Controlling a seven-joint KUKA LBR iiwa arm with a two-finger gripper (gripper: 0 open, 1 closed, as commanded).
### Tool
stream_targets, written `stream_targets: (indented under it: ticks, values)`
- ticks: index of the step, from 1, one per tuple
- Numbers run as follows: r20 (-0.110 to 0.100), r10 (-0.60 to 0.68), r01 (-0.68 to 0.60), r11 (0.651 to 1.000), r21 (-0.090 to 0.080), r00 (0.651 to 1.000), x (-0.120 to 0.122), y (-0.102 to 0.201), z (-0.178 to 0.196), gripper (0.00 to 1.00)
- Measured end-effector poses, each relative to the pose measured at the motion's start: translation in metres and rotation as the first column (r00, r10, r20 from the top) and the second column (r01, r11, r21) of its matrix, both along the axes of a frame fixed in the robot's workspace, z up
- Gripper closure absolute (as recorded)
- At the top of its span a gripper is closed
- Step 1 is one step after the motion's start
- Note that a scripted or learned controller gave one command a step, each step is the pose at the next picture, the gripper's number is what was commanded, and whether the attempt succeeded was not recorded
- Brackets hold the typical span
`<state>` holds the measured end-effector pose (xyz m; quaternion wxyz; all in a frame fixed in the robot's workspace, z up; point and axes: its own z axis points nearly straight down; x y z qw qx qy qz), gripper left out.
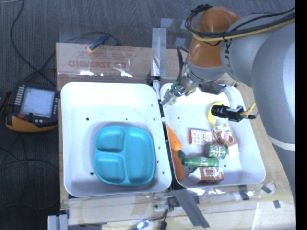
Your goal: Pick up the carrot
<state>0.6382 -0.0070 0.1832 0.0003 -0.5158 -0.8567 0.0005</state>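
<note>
Camera view: the gripper [171,96] hovers over the right bin's [249,174] upper-left corner; whether it is wide or narrow cannot be told. The carrot [174,150] lies below it against the bin's left wall, beside a green bottle [200,162]. A clean pick likely needs a descent aligned across the carrot, clear of the wall.

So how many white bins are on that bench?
2. The left bin holds a blue tray; the right bin holds the carrot along its left wall, plus other small items.
</note>
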Motion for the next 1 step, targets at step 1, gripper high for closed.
stream_targets:
  ticks: [1]
  values:
    - [0.002, 0.431, -0.431, 0.902, -0.002, 0.902, 0.0305, -0.0278, 0.001, 1.0]
